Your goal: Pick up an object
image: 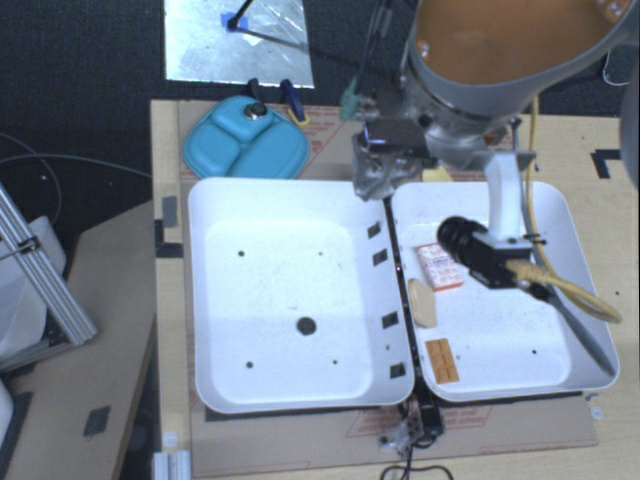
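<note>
Must bring the gripper, openness impossible to tell, from the far rim between the bins nearer and rightward to the red-and-white box in the right bin

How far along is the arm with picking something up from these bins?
Done: nothing lifted yet. The red-and-white box, beige oval piece and orange-brown block lie in the right bin; a dark disc lies in the left bin. In hand: the pincer hovers by the bins' far edge. Left: descend, grasp, lift.
</note>
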Available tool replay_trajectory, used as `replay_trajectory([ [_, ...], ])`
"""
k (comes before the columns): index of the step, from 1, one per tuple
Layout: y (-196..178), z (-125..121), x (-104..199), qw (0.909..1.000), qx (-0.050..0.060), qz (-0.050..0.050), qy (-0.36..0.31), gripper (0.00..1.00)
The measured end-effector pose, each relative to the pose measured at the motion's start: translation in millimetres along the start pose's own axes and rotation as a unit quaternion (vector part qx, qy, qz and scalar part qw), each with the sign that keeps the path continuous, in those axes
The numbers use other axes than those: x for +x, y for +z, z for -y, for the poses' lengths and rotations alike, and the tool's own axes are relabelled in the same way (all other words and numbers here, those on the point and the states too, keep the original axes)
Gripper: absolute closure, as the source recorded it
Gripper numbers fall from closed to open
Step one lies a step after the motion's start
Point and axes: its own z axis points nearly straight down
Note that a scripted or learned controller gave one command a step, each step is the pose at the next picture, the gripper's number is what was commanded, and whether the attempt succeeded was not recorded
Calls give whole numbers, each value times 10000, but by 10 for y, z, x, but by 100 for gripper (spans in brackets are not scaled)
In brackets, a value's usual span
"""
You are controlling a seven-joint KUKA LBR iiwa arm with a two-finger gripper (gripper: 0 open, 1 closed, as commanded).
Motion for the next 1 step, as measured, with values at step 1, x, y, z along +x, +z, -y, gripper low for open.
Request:
replay_trajectory([
  [1,-110,-7,1,10000,-16,-7,-20,100],
])
